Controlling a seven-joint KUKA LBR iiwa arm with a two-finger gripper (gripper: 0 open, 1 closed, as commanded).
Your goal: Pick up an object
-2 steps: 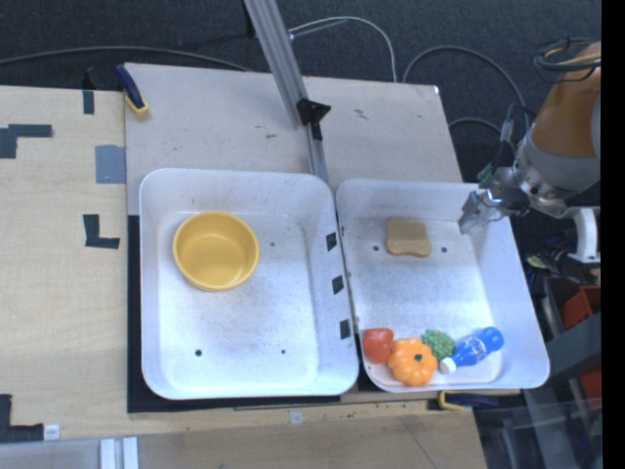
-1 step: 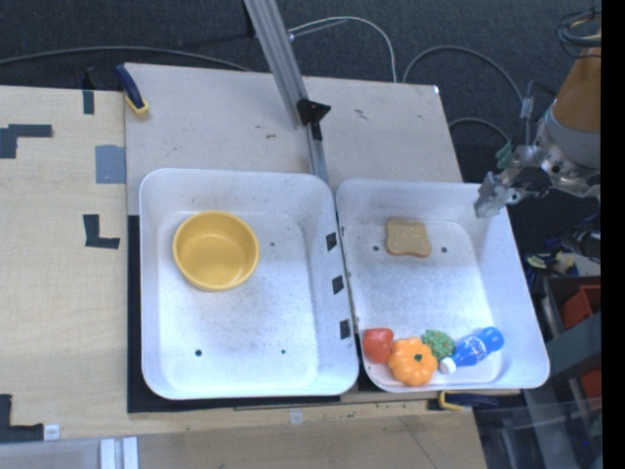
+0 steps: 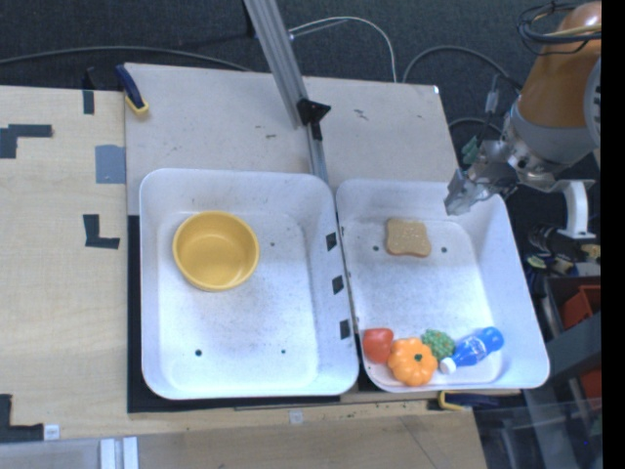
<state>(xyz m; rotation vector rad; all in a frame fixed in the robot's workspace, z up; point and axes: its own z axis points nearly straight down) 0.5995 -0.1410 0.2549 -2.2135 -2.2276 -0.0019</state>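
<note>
**Hand poised at the right bin's far edge, nothing taken yet**

Across the left bin (image 3: 161, 291), a single yellow bowl (image 3: 216, 250) sits upright toward the far-left part of the floor, well apart from anything else. Between the two bins runs a shared rim, and a slanted metal post (image 3: 283, 52) rises from the counter (image 3: 59, 213) behind them.

Over in the right bin (image 3: 518, 291), a tan, bread-like piece (image 3: 407, 237) lies flat near the far wall, alone on bare floor. Along the near wall a cluster crowds together: a red item (image 3: 378, 342), an orange pumpkin (image 3: 412, 361), a green piece (image 3: 438, 342) and a blue bottle (image 3: 478, 346), touching or nearly so.

At the right bin's far-right corner hangs the hand (image 3: 461, 198), above the rim and just right of the tan piece. Whether it is spread or pressed together I cannot tell at this angle; nothing shows gripped in it.

The tan piece looks the best target: nearest and free of neighbours. A good try would centre over it, line up across its narrower width, and drop fully to the floor before squeezing, since it is low and flat. The near cluster risks nudging several things at once.
</note>
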